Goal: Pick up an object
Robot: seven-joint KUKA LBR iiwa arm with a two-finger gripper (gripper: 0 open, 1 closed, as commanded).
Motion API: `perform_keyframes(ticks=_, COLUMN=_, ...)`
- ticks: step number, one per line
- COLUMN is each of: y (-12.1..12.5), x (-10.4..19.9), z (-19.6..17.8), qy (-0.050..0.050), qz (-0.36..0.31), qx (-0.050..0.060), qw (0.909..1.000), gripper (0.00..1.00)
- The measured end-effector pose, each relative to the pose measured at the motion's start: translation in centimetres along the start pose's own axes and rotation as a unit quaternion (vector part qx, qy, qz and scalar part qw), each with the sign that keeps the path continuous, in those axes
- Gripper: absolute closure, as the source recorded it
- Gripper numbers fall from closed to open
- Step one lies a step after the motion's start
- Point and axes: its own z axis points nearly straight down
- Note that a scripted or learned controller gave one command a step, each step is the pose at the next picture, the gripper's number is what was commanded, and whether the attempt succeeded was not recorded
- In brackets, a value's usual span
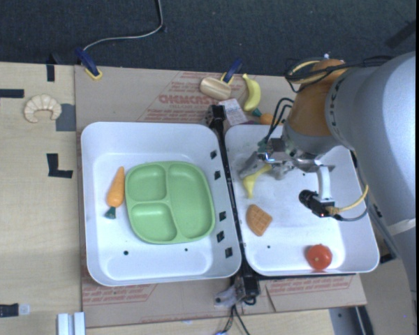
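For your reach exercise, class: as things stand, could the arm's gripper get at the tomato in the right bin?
Probably yes. The tomato lies alone near the right bin's front corner, nothing covering it, and the gripper works in that same bin.

A croissant [42,107] lies left of the bins, on the bench [28,208].

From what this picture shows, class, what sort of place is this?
Most likely a robot test bench in a lab: a grey robot arm reaches over two white bins, which hold toy food such as a carrot and a tomato.
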Motion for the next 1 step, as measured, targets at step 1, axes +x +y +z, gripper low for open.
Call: perform_keyframes(ticks=1, y=0.02, x=0.0, z=-0.96, qy=0.0, qz=0.0, qx=0.0, qw=1.0, gripper=1.0)
